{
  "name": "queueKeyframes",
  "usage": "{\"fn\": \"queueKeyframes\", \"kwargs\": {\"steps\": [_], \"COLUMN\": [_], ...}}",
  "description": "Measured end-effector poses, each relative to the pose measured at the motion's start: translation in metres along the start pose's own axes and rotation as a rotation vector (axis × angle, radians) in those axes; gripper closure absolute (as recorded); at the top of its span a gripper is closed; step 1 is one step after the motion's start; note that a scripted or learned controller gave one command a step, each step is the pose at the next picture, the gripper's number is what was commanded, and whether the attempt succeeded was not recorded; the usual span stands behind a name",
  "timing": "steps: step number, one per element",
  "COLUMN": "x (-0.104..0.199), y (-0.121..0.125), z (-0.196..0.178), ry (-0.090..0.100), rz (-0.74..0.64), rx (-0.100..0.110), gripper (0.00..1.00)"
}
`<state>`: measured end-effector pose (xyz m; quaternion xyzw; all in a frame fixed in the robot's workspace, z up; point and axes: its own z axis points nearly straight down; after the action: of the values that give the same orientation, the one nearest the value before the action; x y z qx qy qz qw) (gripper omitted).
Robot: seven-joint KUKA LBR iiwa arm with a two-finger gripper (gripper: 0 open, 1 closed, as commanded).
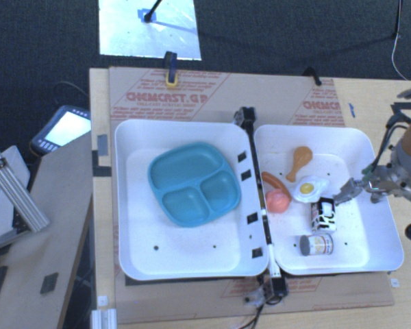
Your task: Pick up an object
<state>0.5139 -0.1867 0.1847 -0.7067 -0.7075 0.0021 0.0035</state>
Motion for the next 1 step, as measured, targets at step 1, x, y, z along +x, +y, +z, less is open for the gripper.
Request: {"fn": "queueKeyframes", "kwargs": {"steps": [1], "x": [0.0001], "y": [0.0026], "z": [-0.0044], "ry": [-0.002], "rz": [-0.002], "rx": [-0.009], "gripper": [0.0]}}
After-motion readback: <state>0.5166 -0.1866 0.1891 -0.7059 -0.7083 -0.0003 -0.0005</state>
